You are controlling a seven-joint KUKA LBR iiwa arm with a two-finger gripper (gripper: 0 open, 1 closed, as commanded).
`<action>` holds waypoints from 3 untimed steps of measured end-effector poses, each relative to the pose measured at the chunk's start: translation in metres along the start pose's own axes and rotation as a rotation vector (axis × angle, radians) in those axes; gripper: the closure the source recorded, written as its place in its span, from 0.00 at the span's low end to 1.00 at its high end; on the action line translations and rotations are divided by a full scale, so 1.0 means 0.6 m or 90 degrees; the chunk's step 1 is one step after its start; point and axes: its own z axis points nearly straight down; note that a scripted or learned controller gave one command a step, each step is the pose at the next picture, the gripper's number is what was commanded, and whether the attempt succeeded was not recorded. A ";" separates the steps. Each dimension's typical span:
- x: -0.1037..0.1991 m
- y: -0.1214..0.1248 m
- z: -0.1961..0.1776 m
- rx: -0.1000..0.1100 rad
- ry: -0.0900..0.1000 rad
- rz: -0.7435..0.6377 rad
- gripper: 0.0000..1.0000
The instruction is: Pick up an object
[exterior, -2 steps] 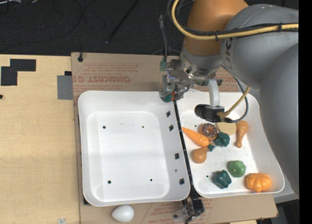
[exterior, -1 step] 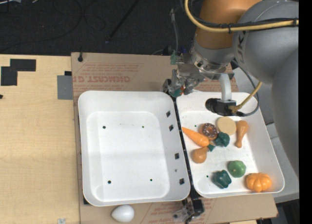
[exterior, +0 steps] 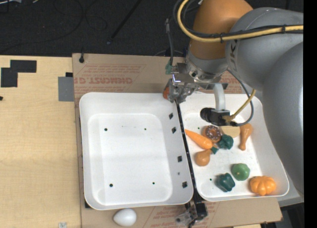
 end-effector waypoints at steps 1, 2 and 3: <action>-0.043 0.002 -0.075 -0.006 0.000 0.002 1.00; -0.053 0.001 -0.172 -0.007 0.000 -0.001 1.00; -0.164 -0.001 -0.122 -0.001 -0.001 0.004 1.00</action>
